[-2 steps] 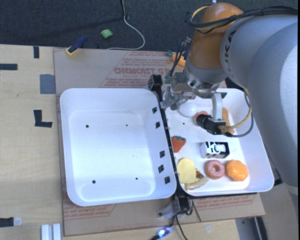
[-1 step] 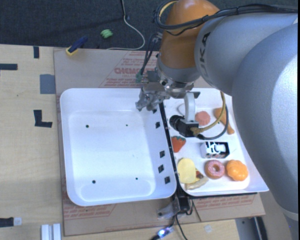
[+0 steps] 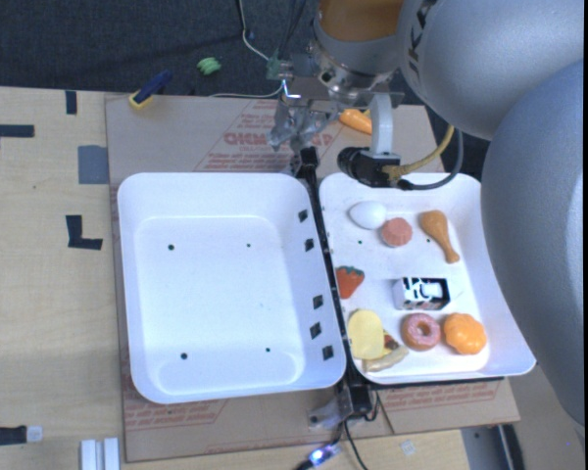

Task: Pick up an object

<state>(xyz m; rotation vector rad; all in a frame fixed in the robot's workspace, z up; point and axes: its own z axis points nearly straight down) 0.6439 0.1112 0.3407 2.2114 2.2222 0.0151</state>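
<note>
Toy food crowds the right bin: a white egg near its far edge beside a pink slice and a drumstick, a strawberry along the left wall, a doughnut and an orange at the near edge. The gripper hangs past the far edge; how far its jaws are open, I cannot tell.

Both bins plain white; at 3 o'clock a pink-frosted donut, orange fruit, red strawberry, white egg.
</note>
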